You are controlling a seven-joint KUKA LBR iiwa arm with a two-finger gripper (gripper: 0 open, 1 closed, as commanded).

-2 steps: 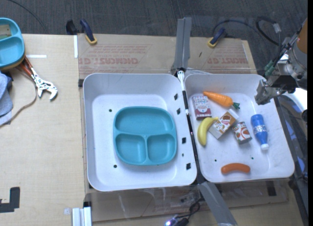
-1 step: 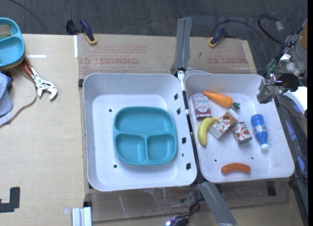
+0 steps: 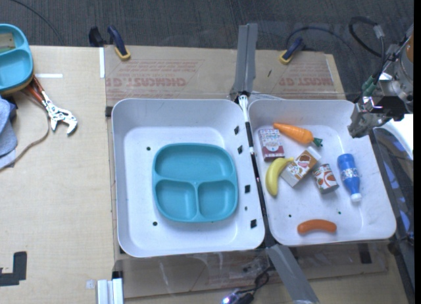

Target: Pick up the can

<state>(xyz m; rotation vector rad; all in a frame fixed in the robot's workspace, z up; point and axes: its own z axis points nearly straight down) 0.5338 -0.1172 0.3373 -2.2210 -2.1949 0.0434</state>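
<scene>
The can lies on its side in the right bin, just right of the small carton and just left of the blue bottle; it is a short tin with a red and white label, and it seems to touch the carton's corner, though the view is too coarse to be sure; around the can, the banana lies further left beyond the carton, the carrot is up and to the left, the sausage is below it, and a second red and white carton sits upper left. The hand hangs at the bin's upper right corner, up and to the right of the can and well apart from it, with the bottle lying between them; whether its fingers are spread or pressed together cannot be told from here, and nothing shows between them. The step in hand looks like the approach, with no grasp yet made; the next move calls for carrying the hand left and down past the bottle, lining it up across the can's narrow width, and descending into the tight space between carton and bottle without nudging either.
</scene>
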